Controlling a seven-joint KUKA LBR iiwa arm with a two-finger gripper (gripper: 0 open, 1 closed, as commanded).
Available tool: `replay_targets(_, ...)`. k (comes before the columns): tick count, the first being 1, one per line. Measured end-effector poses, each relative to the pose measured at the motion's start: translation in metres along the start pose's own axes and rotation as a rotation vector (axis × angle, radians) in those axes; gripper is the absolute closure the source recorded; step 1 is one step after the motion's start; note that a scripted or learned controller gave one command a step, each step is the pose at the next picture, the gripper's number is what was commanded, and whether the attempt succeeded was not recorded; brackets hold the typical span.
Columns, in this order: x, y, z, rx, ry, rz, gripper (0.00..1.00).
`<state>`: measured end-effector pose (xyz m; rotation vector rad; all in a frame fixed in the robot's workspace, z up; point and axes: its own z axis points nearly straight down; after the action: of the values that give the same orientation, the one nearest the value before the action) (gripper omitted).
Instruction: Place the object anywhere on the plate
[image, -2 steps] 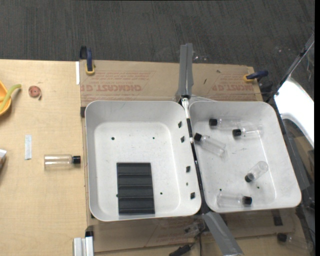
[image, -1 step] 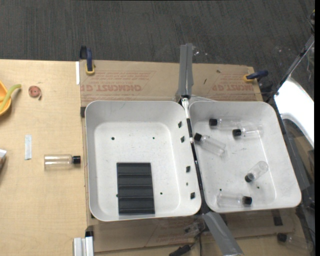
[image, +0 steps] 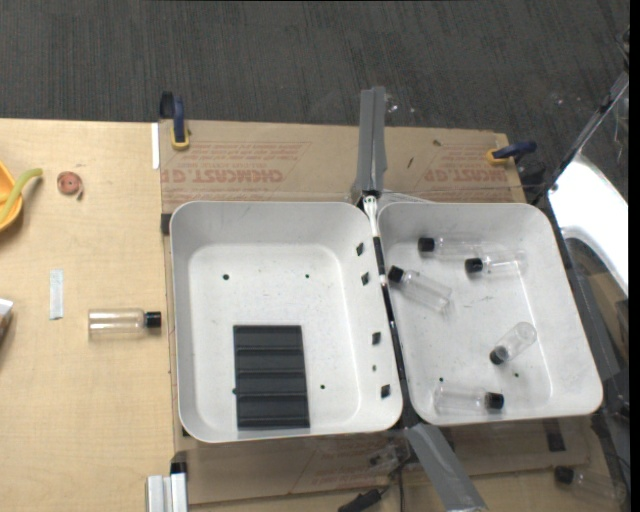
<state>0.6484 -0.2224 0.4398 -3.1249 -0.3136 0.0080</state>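
camera view, looking down on two white bins side by side. black ribbed plate (image: 270, 377) lying flat in left bin (image: 181, 300), toward its near edge. five clear vials (image: 418, 287) with black caps scattered on their sides in right bin (image: 572, 310), well apart from the plate. one more vial (image: 124, 321) lying on wooden bench (image: 80, 220) left of the bins. cardboard sheet (image: 260, 165) under both bins.

The cardboard sheet (image: 240, 165) bears upside-down red print, apparently "CHEMCAST GP".
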Motion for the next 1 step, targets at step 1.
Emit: replay_targets(1, -0.0897, -0.0182, -0.0001, 0.000, 0.000, -0.005, 0.00)
